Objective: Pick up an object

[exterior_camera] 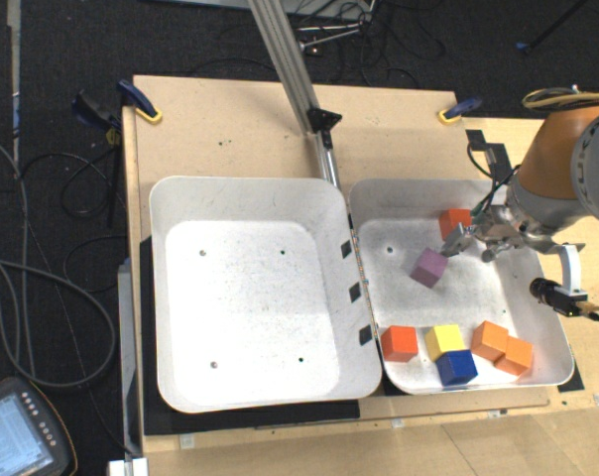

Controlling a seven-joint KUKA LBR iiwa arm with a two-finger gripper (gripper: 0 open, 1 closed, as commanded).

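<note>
Where the arm [562, 167] enters from the right, its upper part is cut off by the frame edge, and the gripper [475, 238] is small and cluttered with cabling; cannot tell whether the jaws are apart or together. An orange block [454, 222] sits just behind the gripper, partly covered by it, so contact cannot be judged. Nothing is visibly between the fingers.

Purple block [428, 267]: small cube, pale violet, tilted on an edge, lying on the floor of the right bin [379, 256], near centre, just below-left of the gripper and apart from it.

Along the right bin's front wall: orange cube [400, 342], yellow cube [443, 340] touching a blue cube [457, 367], then two orange blocks [504, 346] touching each other. Left bin [250, 291] lies beside it, rims touching. A metal pole [285, 48] slants in from above, ending between the bins.
</note>
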